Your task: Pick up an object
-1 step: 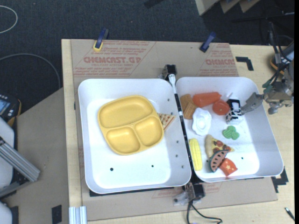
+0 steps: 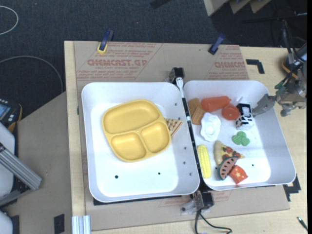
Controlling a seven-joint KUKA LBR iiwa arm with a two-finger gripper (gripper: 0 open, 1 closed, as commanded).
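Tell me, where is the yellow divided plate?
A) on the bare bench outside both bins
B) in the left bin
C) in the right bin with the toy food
B: the yellow divided plate lies inside the left bin, apart from the toy food in the right bin.

Toy foods (image 2: 219, 130) lie scattered in the right bin (image 2: 278, 145).

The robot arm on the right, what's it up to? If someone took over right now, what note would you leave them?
Gripper: over the right bin's right side, nothing seen in it; fingers unclear.
Things: toy foods in the right bin, among them corn, fried egg, tomato, pizza slice. Yellow divided plate in the left bin.
Done: nothing picked.
Left: grasp and lift one object.
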